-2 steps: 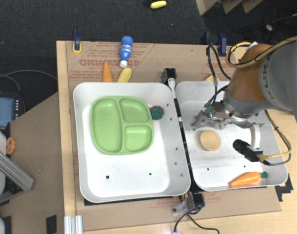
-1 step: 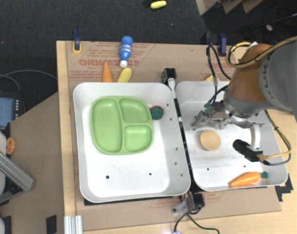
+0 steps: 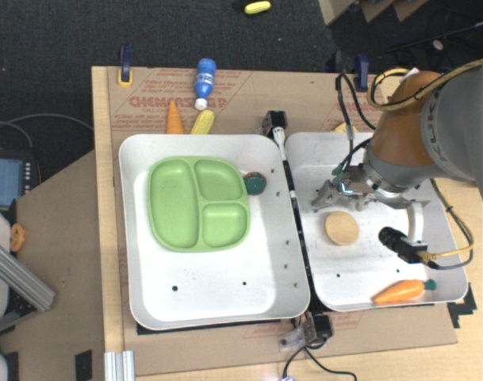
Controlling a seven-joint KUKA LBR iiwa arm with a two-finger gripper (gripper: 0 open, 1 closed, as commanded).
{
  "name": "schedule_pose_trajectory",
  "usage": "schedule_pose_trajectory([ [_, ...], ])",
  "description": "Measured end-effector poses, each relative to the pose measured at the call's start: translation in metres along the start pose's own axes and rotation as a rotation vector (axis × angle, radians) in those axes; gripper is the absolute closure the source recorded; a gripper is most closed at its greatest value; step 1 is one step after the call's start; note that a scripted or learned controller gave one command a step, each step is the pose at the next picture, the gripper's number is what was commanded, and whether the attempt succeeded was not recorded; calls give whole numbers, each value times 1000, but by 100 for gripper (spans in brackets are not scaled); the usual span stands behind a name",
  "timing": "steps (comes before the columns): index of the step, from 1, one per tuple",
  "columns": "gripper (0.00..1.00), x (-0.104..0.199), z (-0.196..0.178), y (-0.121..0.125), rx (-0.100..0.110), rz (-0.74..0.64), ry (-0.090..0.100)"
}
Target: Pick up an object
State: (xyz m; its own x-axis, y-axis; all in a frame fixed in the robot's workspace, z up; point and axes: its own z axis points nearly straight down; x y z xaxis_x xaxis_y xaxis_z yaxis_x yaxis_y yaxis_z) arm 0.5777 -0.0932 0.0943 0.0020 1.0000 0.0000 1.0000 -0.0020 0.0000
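A round tan bread roll (image 3: 342, 228) lies in the right white bin (image 3: 360, 288), just near of the gripper (image 3: 337, 196), whose fingers spread open with nothing between them. An orange carrot (image 3: 400, 292) lies nearer. The left bin (image 3: 213, 292) bears a green divided plate (image 3: 198, 203). Both rest on a cardboard-covered bench (image 3: 249, 90) above dark carpet (image 3: 59, 30).

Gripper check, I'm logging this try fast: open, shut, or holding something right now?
Gripper: open, holding nothing; it sits in the right bin just above the tan round object, with nothing between its fingers.
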Motion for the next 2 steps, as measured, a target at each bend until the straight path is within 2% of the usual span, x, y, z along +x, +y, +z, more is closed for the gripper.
schedule_pose_trajectory([
  [2,0,0,0,0,0,0,0],
])
